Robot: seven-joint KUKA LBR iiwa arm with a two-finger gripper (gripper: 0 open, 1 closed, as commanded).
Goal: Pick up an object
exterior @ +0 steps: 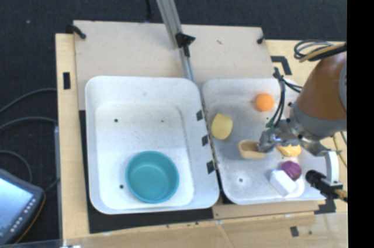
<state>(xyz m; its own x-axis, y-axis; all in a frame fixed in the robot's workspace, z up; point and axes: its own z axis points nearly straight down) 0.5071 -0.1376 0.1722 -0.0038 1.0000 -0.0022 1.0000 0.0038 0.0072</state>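
**A:** Where is the arm?

**B:** It reaches in from the right over the right bin. The gripper is low inside that bin, just at the right end of a tan scoop-like piece. Whether it pinches that piece, or how it is set at all, I cannot tell; the metal parts blur together there.

**A:** What else lies in that bin?

**B:** A pale yellow rounded object near the left wall, an orange ball towards the far side, a yellow item partly under the wrist, and near the front a purple object touching a white block.

**A:** And the left bin?

**B:** It holds a teal bowl, upright, in the near half.

**A:** Anything beyond the bins?

**B:** A grey metal rail slants down from the far side towards the gap between the bins.
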